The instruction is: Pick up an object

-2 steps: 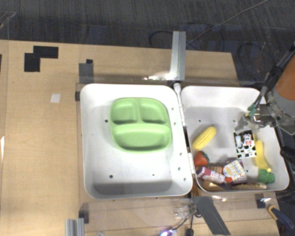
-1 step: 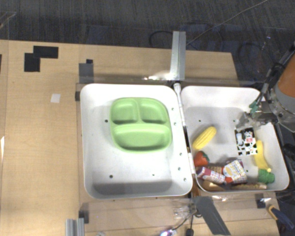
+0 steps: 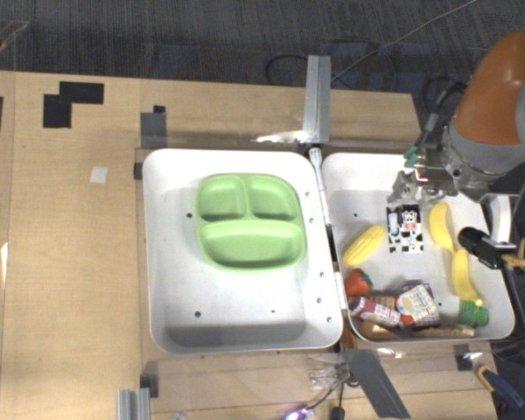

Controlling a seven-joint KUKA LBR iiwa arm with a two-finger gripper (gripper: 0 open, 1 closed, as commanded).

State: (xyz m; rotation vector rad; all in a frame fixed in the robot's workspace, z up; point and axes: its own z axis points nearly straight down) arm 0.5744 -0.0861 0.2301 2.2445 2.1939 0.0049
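Note:
My gripper hangs low in the right bin, near its middle. To its left lies a yellow corn cob, and a yellow banana lies just to its right; I cannot tell whether it touches either. A second yellow piece with a green end lies along the right wall. At the bin's front sit a red fruit with a green top, a small printed packet and a red-and-white wrapper. Nothing is visibly held.
The left bin holds a green divided plate. A metal post stands behind the wall between the bins. The arm's grey body and orange band cover the right bin's far right corner. Cables trail over the dark floor behind.

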